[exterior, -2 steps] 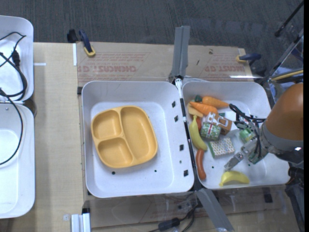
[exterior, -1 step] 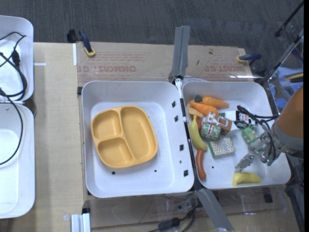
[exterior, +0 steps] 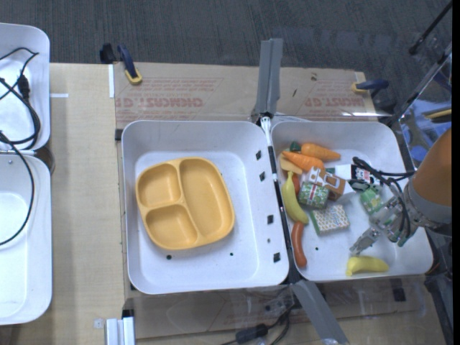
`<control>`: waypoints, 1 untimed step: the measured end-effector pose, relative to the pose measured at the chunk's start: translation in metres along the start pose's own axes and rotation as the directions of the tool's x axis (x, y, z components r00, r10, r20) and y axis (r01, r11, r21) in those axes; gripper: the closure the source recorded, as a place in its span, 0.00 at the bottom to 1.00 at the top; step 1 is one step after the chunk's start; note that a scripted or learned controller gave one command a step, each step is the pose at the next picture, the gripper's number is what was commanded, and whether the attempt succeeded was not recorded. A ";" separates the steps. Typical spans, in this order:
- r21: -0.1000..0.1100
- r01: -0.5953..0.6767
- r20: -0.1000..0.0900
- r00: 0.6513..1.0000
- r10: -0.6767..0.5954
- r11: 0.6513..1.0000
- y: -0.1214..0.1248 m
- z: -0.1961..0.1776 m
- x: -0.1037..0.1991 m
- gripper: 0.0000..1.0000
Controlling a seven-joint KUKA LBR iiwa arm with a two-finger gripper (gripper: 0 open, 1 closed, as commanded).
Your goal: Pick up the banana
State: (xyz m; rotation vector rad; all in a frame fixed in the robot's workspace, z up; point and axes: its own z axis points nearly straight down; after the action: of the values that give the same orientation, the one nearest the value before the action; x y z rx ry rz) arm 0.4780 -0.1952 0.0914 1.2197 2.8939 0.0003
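Broadly, the cardboard under the two white bins carries red print, seen upside down and too blurred to read. The left bin holds a yellow divided plate. In the right bin, the banana lies by the left wall, beside a small green-labelled carton. The gripper hangs near the front right, fingers spread, grasping nothing.
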 end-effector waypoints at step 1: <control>0.000 0.034 -0.001 0.999 -0.034 0.999 0.002 0.000 0.003 0.00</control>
State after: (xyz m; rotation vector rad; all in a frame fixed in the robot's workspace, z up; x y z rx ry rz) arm 0.4777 -0.1916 0.0911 1.1709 2.9152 0.0002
